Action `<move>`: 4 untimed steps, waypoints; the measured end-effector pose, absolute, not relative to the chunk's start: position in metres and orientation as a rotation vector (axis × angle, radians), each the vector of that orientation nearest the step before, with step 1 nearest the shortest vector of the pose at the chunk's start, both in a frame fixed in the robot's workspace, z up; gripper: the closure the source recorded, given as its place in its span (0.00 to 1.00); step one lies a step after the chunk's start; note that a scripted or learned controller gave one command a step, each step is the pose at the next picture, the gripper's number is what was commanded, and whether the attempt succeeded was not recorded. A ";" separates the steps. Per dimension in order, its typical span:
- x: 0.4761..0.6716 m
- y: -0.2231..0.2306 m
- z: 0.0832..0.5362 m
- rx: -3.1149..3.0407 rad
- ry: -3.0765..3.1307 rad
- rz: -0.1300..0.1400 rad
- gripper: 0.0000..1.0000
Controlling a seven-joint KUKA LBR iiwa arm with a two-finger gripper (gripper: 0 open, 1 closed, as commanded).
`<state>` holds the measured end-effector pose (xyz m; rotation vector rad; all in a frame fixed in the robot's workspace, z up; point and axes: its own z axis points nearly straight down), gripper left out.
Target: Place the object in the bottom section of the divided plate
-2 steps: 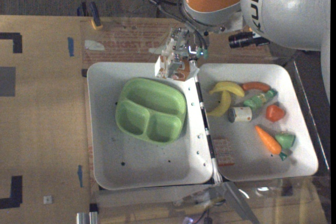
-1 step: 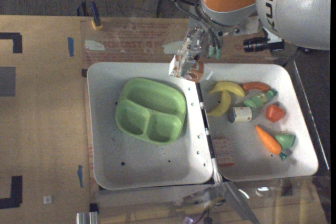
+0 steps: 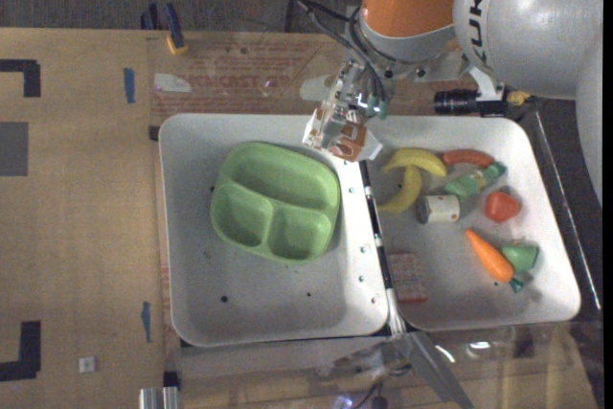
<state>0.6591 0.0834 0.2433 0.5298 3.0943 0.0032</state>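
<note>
A small brown and white object (image 3: 337,131) sits at the tip of the gripper (image 3: 347,122), above the far edge where the two white bins meet; whether the gripper is clamped on it I cannot tell. The green divided plate (image 3: 277,200) lies in the left bin (image 3: 192,283). A banana (image 3: 412,175) and carrot (image 3: 488,256) lie in the right bin (image 3: 556,292).

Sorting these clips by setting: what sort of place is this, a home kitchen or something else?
Probably a robotics lab bench, not a kitchen: a KUKA arm reaches over two white bins, toy food such as a banana lies in one, and blue tape marks dot the board.
</note>
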 end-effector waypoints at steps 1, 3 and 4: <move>0.659 0.103 0.269 0.312 3.117 0.005 1.00; 0.659 0.071 0.226 0.093 3.136 0.002 1.00; 0.626 0.081 0.227 -0.174 3.133 0.003 1.00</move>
